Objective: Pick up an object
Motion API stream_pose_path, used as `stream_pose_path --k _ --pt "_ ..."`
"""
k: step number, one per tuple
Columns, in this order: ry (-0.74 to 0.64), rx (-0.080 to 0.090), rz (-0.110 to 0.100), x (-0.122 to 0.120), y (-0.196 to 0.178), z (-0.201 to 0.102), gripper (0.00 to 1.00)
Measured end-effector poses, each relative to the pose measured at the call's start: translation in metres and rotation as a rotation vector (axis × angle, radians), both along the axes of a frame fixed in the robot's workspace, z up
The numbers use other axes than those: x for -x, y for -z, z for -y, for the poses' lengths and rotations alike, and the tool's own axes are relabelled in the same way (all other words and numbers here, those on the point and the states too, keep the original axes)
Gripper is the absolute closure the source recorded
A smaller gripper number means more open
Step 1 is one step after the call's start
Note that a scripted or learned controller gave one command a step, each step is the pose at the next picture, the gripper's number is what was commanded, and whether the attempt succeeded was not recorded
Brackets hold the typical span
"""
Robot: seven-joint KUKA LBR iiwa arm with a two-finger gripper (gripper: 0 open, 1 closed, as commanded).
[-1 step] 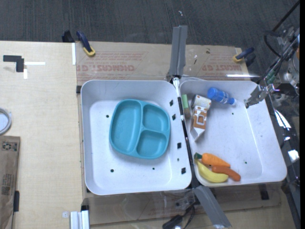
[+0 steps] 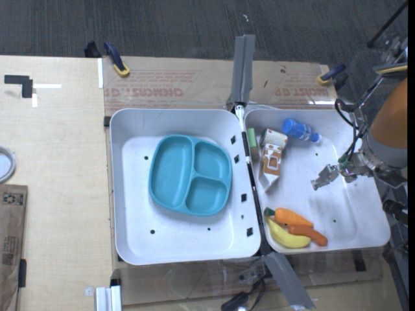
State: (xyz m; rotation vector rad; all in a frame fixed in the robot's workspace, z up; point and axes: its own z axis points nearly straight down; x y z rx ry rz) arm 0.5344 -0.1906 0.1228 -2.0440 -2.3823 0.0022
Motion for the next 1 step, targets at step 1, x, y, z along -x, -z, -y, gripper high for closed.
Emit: stream_pose_path --k 1 --pt "0.232 0.0 -0.001 0.0577 0.032 -0.0052 0.0"
